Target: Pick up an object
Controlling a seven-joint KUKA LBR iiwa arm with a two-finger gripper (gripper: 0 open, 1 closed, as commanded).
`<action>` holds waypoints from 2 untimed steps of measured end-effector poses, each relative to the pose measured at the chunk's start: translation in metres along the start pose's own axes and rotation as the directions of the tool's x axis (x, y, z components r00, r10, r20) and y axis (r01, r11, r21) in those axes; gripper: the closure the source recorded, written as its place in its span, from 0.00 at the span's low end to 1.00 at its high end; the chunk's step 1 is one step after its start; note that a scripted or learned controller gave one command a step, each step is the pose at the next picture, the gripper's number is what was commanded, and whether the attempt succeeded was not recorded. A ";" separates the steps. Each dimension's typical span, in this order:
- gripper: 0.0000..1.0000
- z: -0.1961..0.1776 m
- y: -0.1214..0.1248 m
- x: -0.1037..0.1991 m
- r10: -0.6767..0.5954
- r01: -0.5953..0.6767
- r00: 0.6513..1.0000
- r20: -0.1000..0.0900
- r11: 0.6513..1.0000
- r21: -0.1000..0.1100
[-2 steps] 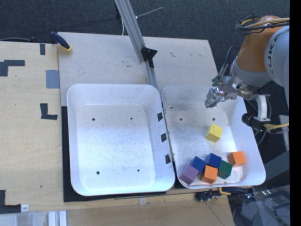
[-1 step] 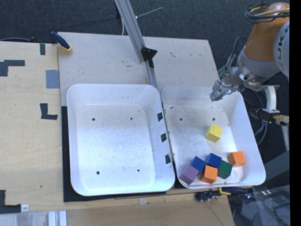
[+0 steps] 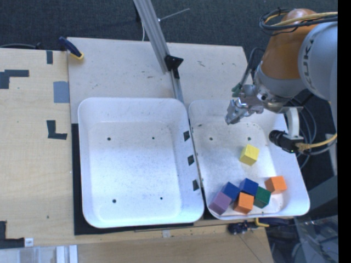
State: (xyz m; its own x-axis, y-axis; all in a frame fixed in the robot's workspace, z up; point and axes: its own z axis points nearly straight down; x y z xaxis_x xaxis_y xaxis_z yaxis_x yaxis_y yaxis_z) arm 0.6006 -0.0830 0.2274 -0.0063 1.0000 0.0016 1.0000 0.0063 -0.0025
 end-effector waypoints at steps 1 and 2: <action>1.00 -0.010 -0.016 0.049 0.000 0.000 1.000 -0.001 1.000 -0.001; 1.00 -0.013 -0.025 0.110 -0.002 0.002 1.000 -0.001 1.000 0.000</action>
State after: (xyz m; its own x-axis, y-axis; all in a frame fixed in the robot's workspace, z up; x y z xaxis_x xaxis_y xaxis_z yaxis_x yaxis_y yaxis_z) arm 0.5747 0.0268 0.2405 -0.0085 1.0000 0.0023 1.0000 0.0085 -0.0024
